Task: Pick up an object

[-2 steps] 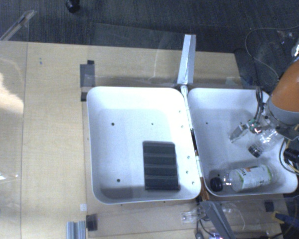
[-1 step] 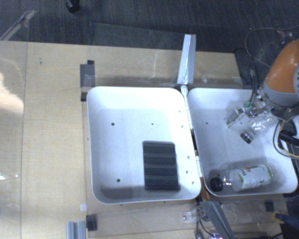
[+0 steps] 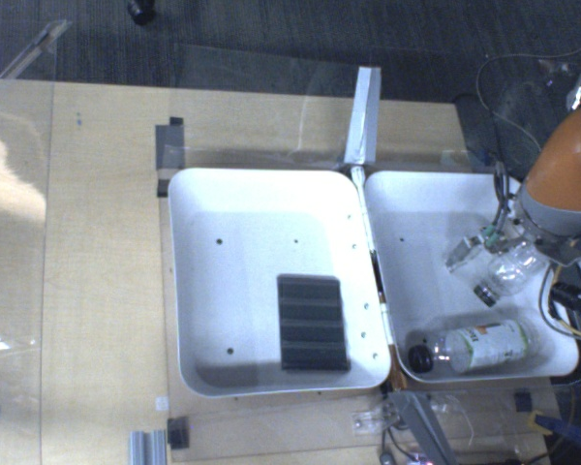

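Observation:
A black ridged rectangular block (image 3: 313,323) lies flat in the left bin (image 3: 203,260), near its front wall. In the right bin (image 3: 416,201) a bottle (image 3: 476,347) with a pale label and a black cap lies on its side along the front wall, cap to the left. My gripper (image 3: 473,273) hangs over the right half of the right bin, just above and behind the bottle. It is open, its two fingertips apart, with nothing between them. The orange band of the arm (image 3: 566,168) is behind it at the right edge.
A metal divider post (image 3: 363,114) stands behind the gap between the two bins. Cables (image 3: 566,313) run along the right bin's right side. Clear panels stand over the wooden bench at the left and back.

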Action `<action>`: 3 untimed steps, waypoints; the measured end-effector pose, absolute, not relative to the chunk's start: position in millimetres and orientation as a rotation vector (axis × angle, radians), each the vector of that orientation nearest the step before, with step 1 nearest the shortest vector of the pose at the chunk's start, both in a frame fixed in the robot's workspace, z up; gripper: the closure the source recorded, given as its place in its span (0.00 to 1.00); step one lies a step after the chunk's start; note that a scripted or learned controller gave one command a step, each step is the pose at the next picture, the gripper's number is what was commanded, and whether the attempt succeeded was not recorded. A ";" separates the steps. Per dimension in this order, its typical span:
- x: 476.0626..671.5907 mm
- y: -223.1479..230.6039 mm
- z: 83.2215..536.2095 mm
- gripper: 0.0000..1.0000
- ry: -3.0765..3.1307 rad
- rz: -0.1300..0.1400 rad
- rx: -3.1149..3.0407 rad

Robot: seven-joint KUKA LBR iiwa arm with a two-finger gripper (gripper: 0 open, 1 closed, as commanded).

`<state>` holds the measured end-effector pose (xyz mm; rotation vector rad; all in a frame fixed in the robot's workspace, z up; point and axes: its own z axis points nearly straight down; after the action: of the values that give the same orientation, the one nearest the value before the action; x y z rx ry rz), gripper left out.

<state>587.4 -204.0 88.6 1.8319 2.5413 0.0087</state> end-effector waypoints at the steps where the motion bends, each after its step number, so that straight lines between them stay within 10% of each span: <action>1: 593.8 -203.9 88.8 0.00 2.746 0.008 1.504; 3: 508.7 -203.8 90.2 0.00 2.775 0.010 1.439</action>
<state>508.7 -203.8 90.2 1.4394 2.7753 0.0100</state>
